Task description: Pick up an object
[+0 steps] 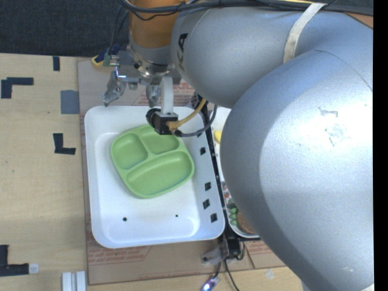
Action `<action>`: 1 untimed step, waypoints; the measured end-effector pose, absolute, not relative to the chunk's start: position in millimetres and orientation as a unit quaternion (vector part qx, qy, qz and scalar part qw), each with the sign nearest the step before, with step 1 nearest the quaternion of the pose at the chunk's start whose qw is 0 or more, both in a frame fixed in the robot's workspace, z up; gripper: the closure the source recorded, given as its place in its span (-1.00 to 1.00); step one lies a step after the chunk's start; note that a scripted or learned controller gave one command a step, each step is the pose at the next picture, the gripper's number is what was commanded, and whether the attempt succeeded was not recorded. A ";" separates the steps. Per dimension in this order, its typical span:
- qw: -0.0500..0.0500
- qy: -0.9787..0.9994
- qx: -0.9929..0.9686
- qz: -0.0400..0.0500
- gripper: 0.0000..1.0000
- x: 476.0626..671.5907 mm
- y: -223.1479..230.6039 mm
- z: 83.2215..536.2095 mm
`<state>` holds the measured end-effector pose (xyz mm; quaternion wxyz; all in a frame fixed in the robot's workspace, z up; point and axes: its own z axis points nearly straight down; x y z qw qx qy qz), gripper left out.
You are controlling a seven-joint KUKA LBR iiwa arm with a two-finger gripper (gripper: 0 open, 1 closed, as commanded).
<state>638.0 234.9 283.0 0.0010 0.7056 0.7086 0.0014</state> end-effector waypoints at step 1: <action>0.000 0.709 0.705 0.001 -1.00 542.6 234.2 450.5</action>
